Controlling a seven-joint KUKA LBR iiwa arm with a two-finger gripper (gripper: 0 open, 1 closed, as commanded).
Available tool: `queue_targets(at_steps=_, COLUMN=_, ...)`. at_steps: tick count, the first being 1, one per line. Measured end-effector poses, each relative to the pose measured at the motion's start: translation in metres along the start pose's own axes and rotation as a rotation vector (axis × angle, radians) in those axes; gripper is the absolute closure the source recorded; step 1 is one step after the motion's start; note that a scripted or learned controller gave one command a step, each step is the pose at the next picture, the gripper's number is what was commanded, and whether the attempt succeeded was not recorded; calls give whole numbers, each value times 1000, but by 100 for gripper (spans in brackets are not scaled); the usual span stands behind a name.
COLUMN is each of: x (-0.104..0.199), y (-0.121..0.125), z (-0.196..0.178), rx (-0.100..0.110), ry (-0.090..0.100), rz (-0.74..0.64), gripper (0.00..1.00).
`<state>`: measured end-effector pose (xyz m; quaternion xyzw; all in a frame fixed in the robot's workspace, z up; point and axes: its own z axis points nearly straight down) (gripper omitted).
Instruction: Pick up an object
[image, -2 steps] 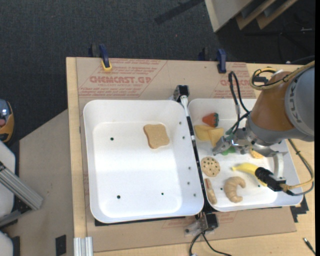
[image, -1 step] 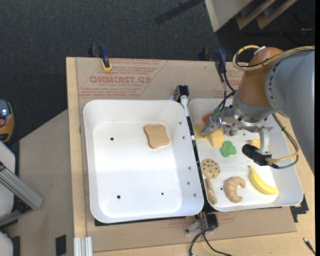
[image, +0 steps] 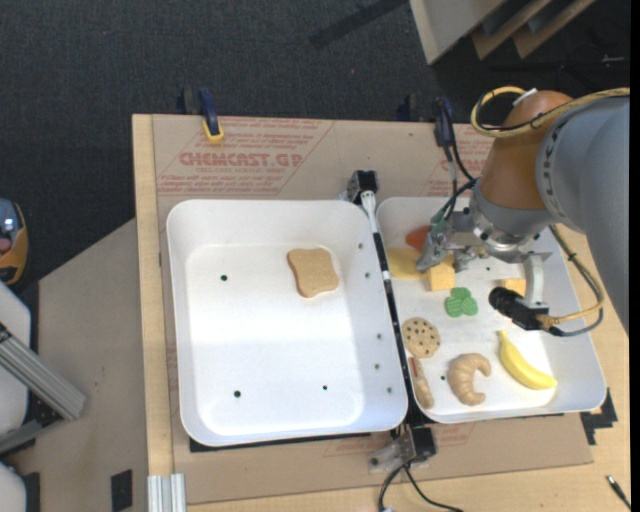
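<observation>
Tool (image: 440, 258) hovers over the cheese (image: 441, 277) in the right bin (image: 580, 385); grip state unclear. The cheese looks light and stiff, best pinched across flat sides.

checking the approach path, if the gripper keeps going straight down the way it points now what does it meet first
Most likely the yellow cheese block, which lies right under the gripper in the right bin. Depth is hard to judge from this slanted view, so it may already be touching.

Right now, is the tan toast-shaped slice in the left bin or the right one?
In the left white bin: the tan toast-shaped slice lies flat on its floor, alone.
</observation>
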<state>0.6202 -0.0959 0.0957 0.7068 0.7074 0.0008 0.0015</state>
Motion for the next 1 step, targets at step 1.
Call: queue_targets(at_steps=1, x=60, y=50, z=-96, rx=-11, ry=2, rz=-7, gripper=100)
